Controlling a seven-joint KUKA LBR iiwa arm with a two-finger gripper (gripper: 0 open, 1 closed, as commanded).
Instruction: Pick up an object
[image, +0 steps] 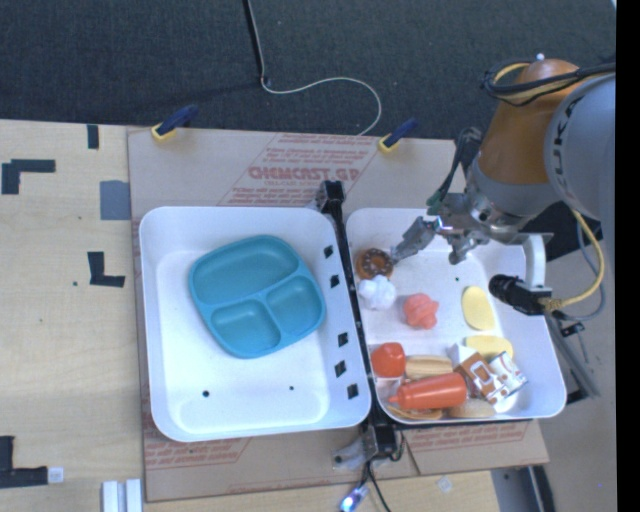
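Note:
My gripper (432, 247) hangs over the back of the right bin (545, 330), fingers spread apart with nothing between them. One finger (410, 240) points toward a brown doughnut-like piece (376, 263) near the bin's left wall. Just in front of that lies a white crumpled lump (378, 292), then a pink-red lump (421, 311). A yellow oval piece (479, 307) lies to the right. Along the front are a red tomato-like piece (388, 359), a hot dog in a bun (432, 392), a pale yellow piece (488, 346) and a red-and-white packet (492, 378).
The left bin (165, 330) holds a blue divided plate (257, 294). A black divider (343, 290) runs between the bins. The arm's orange band (525, 130) and grey wrist rise at the upper right, with a black cable and yellow wire (585, 290) beside the right bin.

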